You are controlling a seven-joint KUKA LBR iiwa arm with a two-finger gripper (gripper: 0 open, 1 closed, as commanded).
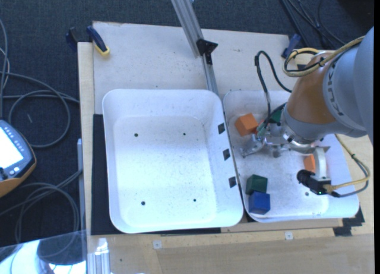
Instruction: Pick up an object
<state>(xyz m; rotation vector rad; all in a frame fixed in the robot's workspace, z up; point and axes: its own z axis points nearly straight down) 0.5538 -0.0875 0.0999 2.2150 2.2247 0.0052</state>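
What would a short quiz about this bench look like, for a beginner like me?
1. True or false: the blue block lies in the left bin.
2. Which block lies nearest the gripper? A) the orange block B) the dark green block C) the blue block
3. Fill in: the dark green block and the blue block sit close together near the ____ wall of the right bin.

Key
1. False: it lies in the right bin.
2. A: the orange block sits just above the gripper in the camera view.
3. Left, the wall next to the other bin.
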